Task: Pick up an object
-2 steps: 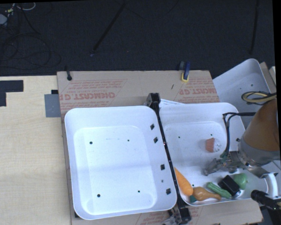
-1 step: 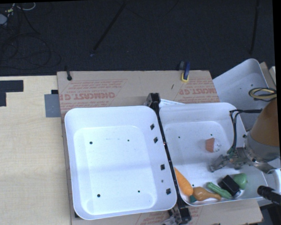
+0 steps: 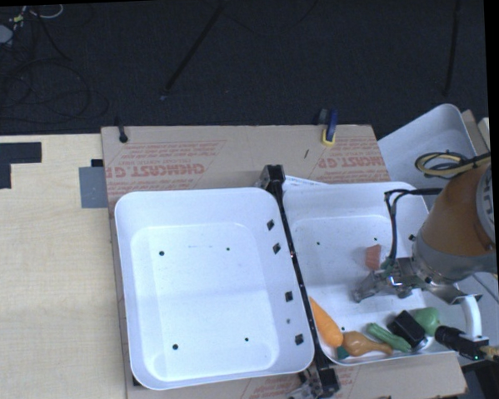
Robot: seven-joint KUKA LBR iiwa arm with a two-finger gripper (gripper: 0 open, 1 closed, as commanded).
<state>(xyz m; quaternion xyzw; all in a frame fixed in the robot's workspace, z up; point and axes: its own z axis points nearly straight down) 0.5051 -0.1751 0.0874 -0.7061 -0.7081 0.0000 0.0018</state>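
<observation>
- Two shallow white bins sit side by side on your desk (image 3: 45, 272): the left bin (image 3: 201, 207) fills the middle of the frame, and the right bin (image 3: 333, 203) lies at centre right.
- You can see the arm (image 3: 455, 225) reaching in from the right edge, its orange band above the wrist, over the right bin.
- Your tool (image 3: 373, 288) hangs low over the right bin's floor, pointing left. Its metal tips look close together, but you cannot tell from this angle how far open it is, and nothing is seen between the tips.
- A small reddish block (image 3: 373, 255) lies just above the tool in the frame, near it; whether they touch is unclear.
- Look to the lower edge of the right bin for the other things: an orange carrot-shaped piece (image 3: 325, 321) leaning along the lower left corner, a tan piece (image 3: 363, 344) beside it, a green piece (image 3: 388, 337) next, then a black item (image 3: 408, 328) and a lighter green item (image 3: 426, 318) towards the lower right.
- Brown cardboard (image 3: 231, 158) lies under both bins. Its red printing appears upside down and reversed; you can make out what looks like "CHEMCRZT G.P", repeated partly at upper right.
- A blue and yellow clamp (image 3: 329, 126) grips the cardboard's top edge at upper centre right.
</observation>
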